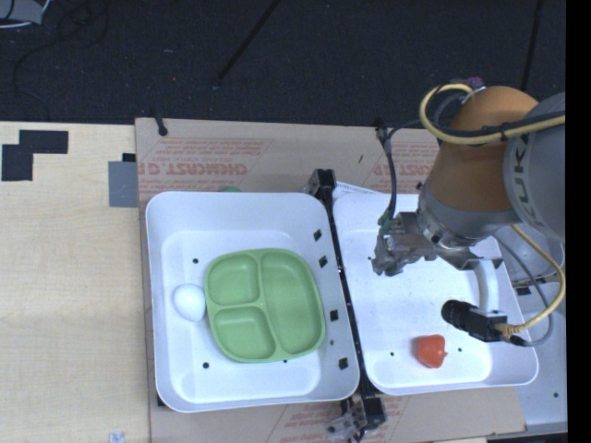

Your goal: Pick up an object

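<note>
Over the right bin (517, 377) your hand (392, 257) hangs above bare floor, its opening too dark and small to tell, red object (429, 351) near the front wall, well apart, green divided plate (264, 304) and white egg (189, 302) touching in the left bin (171, 220).

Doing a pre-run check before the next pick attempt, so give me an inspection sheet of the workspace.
Surface: left bin and right bin side by side on brown cardboard, on a light wooden bench.
Job's things: green divided plate and white egg-like ball touching it, both in left bin; small red object in right bin.
Clutter: nothing seen.
Grippers: hand over right bin, apart from the red object; nothing visibly held.
Cables: yellow hose looped at the arm; black cables on the dark floor.
Surroundings: black markers on bench.
</note>
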Available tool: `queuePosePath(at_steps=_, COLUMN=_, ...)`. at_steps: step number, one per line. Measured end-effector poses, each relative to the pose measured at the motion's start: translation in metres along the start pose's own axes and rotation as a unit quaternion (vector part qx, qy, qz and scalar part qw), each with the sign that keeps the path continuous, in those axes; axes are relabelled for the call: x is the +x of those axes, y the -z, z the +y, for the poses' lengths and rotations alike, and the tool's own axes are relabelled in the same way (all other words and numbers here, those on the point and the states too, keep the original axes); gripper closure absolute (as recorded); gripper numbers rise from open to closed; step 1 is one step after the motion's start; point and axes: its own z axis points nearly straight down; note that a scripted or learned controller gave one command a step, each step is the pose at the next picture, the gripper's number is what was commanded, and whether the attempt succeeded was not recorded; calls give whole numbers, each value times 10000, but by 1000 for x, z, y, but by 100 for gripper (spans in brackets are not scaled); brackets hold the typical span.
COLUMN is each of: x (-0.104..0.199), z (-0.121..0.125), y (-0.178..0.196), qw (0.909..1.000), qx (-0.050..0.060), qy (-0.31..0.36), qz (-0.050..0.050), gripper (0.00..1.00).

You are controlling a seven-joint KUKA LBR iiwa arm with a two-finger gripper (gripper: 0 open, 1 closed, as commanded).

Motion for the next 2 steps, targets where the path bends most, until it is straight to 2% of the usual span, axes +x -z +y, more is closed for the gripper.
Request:
queuePosePath(at_steps=1, x=53, z=18, y=-13, qw=10000, qx=3, qy=-5, qz=-6, gripper=100)
queuePosePath(at_steps=2, x=104, z=44, y=-7, qw=10000, qx=-6, qy=-5, qz=-3, gripper=100)
